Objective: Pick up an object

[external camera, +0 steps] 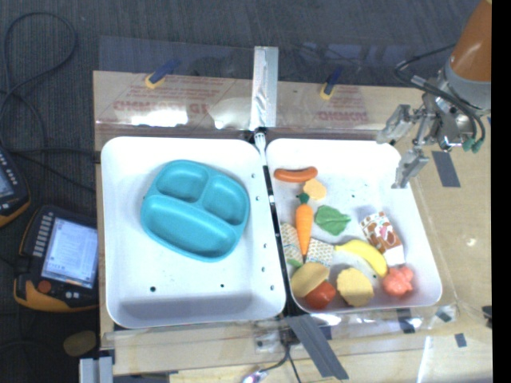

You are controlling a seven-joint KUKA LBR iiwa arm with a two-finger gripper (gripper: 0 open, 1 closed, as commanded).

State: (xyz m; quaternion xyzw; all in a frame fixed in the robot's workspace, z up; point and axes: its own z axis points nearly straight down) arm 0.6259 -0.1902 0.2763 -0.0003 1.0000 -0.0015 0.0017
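Hand point(409, 146) at upper right of the frame, above the right bin's point(423, 238) far corner, fingers apparently spread and carrying nothing. Toy food, including a banana point(363, 255) and carrot point(304, 220), lies untouched inside; descent, grasp and lift all remain.

I see my gripper point(406, 152) hanging over the far right corner of the right bin point(415, 206), fingers spread and holding nothing. Below it lie a sausage point(295, 174), a carrot point(304, 221), a green leaf point(332, 218) and a banana point(362, 254). The left bin point(128, 294) holds a blue divided plate point(195, 208).
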